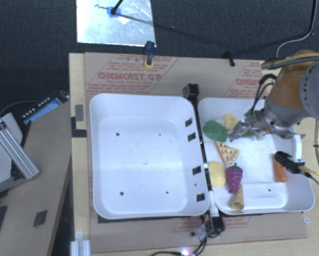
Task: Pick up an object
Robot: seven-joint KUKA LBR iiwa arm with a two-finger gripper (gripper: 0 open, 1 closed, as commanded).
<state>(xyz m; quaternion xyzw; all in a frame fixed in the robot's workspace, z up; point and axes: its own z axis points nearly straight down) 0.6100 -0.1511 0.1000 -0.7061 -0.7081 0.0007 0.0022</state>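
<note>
Nearest the lens: tan cone-shaped piece [237,198] at the front edge of the right bin [298,196], purple grapes [234,177] just behind it, yellow item [216,174] beside those. Pizza slice [227,153] mid-bin, green leaf [215,130] and a pale yellow piece [230,121] toward the back, orange carrot [279,172] on the right side. Gripper [237,134] low over the bin, just beside the leaf; fingers look slightly apart, nothing visibly between them — hard to be sure at this angle. Left bin [103,196] alongside.
</note>
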